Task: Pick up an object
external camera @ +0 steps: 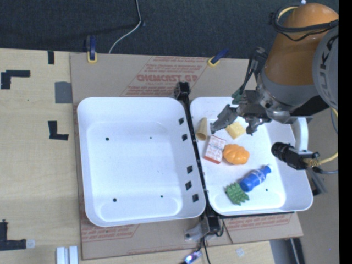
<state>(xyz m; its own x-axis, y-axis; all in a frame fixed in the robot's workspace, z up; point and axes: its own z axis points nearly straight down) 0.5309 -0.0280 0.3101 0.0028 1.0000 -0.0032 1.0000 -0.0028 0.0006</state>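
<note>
hovering over the right bin (300, 199), the jaws gape wide and empty above the yellow block (236, 130); crowding neighbours like the orange toy (236, 154) could spoil the grasp.

One fixed cam above bench, angled down on both bins (88, 111); arm (302, 48) enters right.

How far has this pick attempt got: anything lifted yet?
Nothing looks picked up. Done: the end effector is above the right bin, fingers open. In hand: it hovers around the pale yellow block, no grasp visible. Left: closing on an item and lifting. The orange toy, red-and-white packet, blue bottle and green toy all lie in the bin.
</note>
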